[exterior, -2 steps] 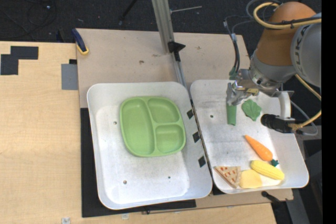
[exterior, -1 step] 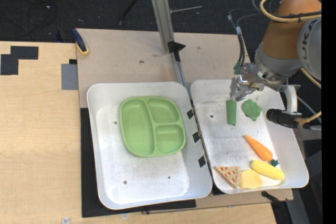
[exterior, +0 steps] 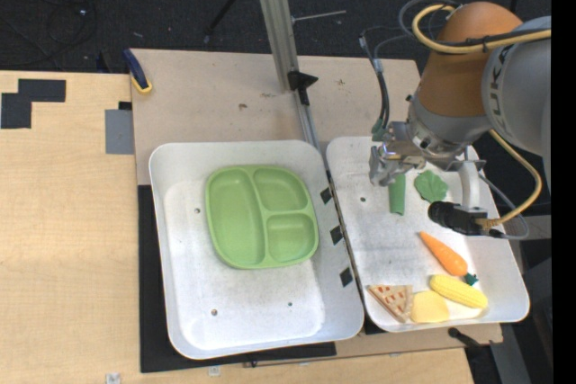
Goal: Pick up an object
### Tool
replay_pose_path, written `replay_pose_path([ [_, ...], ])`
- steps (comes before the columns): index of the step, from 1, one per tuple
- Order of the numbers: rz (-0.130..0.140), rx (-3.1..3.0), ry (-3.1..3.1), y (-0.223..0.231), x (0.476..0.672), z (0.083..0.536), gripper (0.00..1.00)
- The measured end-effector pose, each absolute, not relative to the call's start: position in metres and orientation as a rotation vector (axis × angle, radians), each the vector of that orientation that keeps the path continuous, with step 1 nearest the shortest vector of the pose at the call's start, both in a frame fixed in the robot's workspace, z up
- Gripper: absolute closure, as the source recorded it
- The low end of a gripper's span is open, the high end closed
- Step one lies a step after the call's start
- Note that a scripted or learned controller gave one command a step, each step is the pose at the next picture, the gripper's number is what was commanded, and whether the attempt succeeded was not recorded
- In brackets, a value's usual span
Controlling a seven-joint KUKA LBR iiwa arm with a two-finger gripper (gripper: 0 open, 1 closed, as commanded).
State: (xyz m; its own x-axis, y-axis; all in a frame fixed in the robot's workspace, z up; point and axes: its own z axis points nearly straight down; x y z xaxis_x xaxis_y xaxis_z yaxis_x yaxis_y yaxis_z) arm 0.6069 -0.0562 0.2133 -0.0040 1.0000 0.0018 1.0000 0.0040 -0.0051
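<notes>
Two bins are sitting on the worktop (exterior: 72, 220). Nearest in the right bin (exterior: 355, 193) are lying a waffle (exterior: 391, 299), a lemon (exterior: 430, 308) and corn (exterior: 459, 291), then a carrot (exterior: 445, 253). Farther back, the gripper (exterior: 393, 171) is hanging over a green stick (exterior: 397, 195), whose long axis is running near-to-far, just beneath. A green leaf (exterior: 431, 186) is crowding its right. Whether it is open or clenched, I cannot tell. A green plate (exterior: 262, 217) is lying in the left bin (exterior: 180, 301).

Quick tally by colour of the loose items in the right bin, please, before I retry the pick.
Green: 2, a stick-shaped piece and a leafy piece
Orange: 1, carrot
Yellow: 2, corn and a rounded piece
Tan: 1, waffle wedge
Total: 6
</notes>
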Motion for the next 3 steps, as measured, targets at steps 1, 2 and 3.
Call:
replay_pose_path([
  [1, 0.002, -2.212, -2.224, -0.003, 0.584, 0.221, 1.00],
  [2, 0.000, -2.212, -2.227, 0.052, 0.577, 0.230, 1.00],
  [3, 0.001, -2.212, -2.227, 0.104, 0.563, 0.239, 1.00],
])
